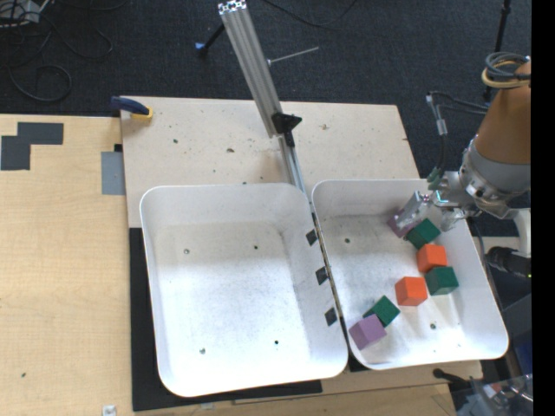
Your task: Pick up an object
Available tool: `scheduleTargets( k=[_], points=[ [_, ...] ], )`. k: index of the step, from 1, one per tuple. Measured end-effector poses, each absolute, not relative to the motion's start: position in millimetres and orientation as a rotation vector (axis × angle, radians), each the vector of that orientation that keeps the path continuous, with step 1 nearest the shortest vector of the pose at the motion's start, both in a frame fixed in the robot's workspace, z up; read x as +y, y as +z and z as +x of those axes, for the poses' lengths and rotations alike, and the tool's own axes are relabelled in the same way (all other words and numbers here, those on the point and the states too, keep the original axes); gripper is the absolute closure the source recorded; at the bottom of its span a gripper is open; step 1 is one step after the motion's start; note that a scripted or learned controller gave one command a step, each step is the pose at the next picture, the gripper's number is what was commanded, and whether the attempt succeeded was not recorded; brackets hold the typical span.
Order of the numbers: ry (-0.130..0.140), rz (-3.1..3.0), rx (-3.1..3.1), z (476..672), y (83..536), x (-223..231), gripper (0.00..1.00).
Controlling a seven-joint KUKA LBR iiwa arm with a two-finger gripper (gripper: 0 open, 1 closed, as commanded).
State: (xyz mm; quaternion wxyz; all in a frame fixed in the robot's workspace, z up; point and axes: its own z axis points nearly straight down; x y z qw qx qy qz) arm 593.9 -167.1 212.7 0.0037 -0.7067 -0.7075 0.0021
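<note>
I'm seeing the gripper (420,211) sitting low in the right bin (486,341), upper right of the frame. It's hanging just over a purple block (401,225), right beside a green block (424,234). I can't tell how the jaws are standing, or whether they're touching anything. Below those, an orange block (432,256), a second green block (442,279), a second orange block (412,290), a third green block (382,310) and a second purple block (367,330) are lying toward the bin's lower left.

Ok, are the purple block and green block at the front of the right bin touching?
Touching. The camera view shows the purple block pressed against the green block corner to side, with no white bin floor visible between them.
</note>
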Motion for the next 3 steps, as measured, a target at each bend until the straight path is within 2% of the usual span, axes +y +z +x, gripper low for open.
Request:
scheduleTargets(
  k=[1,2,3],
  points=[
    [0.002,-2.218,-2.221,594.9,215.7,-167.2,0.00],
    [0.008,-2.215,-2.216,596.6,152.0,-169.7,0.00],
    [0.002,-2.221,-2.218,601.0,90.8,-171.4,0.00]
  ],
)
